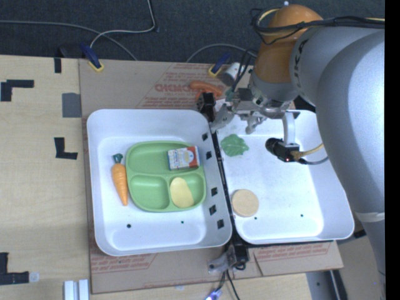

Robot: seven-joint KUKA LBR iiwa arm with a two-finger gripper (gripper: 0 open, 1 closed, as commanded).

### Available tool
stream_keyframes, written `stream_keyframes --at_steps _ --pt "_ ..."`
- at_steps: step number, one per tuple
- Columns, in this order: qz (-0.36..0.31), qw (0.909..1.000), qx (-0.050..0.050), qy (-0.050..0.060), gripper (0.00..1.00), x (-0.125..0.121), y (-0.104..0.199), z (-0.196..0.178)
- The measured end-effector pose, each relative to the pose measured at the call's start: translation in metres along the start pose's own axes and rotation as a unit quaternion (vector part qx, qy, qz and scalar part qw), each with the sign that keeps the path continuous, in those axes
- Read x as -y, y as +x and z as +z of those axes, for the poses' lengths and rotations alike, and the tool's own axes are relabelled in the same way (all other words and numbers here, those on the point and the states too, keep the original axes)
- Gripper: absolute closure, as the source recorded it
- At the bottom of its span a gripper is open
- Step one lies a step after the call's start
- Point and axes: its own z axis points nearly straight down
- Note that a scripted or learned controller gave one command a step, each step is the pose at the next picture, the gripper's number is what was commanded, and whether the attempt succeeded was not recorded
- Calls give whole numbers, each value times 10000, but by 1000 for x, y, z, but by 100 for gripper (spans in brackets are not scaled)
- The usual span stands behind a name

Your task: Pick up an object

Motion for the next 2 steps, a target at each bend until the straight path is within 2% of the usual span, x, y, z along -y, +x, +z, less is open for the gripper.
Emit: stream_keyframes --at_steps 1,2 --pt "13 10000 9 6 0 30 -24 0" --pt "10 10000 9 5 0 31 -17 0"
